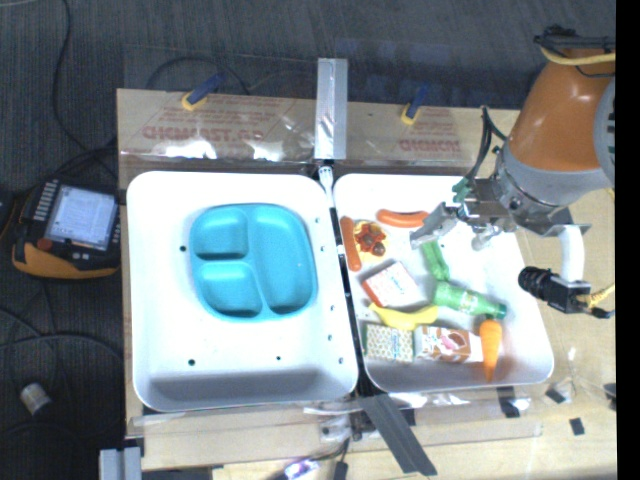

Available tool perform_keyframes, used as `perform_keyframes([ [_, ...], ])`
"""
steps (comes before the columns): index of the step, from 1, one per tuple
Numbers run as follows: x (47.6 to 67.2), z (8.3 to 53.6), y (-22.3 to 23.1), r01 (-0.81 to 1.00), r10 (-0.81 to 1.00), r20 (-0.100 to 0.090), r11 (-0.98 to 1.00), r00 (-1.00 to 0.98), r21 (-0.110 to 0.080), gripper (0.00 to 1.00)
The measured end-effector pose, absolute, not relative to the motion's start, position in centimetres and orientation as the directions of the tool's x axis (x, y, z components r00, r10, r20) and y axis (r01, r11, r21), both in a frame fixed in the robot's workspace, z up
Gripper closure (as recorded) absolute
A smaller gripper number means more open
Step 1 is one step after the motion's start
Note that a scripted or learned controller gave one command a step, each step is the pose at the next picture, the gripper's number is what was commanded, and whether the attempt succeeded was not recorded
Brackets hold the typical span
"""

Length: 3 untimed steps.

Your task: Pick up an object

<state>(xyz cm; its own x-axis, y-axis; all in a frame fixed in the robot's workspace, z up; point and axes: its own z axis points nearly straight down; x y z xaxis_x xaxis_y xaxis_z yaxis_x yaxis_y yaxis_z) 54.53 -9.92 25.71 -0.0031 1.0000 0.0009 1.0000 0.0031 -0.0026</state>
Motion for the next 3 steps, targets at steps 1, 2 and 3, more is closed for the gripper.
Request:
perform_keyframes([
  [1, 56.9, 19.0, -14.2, 0.999, 0.999, 0.000, 0.046, -0.046, -0.003, 0.00],
  [2, 57.4, 9.2, -16.4, 1.000, 1.000, -0.002, -0.014, 0.014, 0.000, 0.00],
  [3, 57.5, 10.1, -16.4, 1.000, 1.000, 0.001, -0.014, 0.014, 0.000, 1.00],
])
